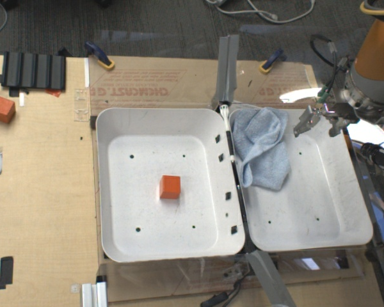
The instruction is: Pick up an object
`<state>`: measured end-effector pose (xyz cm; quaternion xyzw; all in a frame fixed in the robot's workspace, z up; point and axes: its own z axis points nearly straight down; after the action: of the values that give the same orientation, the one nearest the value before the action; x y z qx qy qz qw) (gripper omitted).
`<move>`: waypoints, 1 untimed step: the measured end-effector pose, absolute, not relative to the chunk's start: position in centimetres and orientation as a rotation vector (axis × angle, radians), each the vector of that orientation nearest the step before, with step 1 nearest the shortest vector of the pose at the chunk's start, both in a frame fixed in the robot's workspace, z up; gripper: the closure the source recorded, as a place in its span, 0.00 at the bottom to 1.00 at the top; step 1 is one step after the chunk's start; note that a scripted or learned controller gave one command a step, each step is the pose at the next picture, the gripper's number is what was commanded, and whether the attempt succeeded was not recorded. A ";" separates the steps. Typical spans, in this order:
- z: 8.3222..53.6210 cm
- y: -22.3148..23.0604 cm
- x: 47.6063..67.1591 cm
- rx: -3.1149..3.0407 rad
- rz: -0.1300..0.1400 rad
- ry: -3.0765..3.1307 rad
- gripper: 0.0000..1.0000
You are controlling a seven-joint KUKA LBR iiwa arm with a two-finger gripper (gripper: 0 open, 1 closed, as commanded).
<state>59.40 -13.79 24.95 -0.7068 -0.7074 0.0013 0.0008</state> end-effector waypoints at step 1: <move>9.3 -17.0 57.2 -1.855 -0.001 -2.538 0.00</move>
<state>57.22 -17.02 9.26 -0.5900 -0.8074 -0.0002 -0.0008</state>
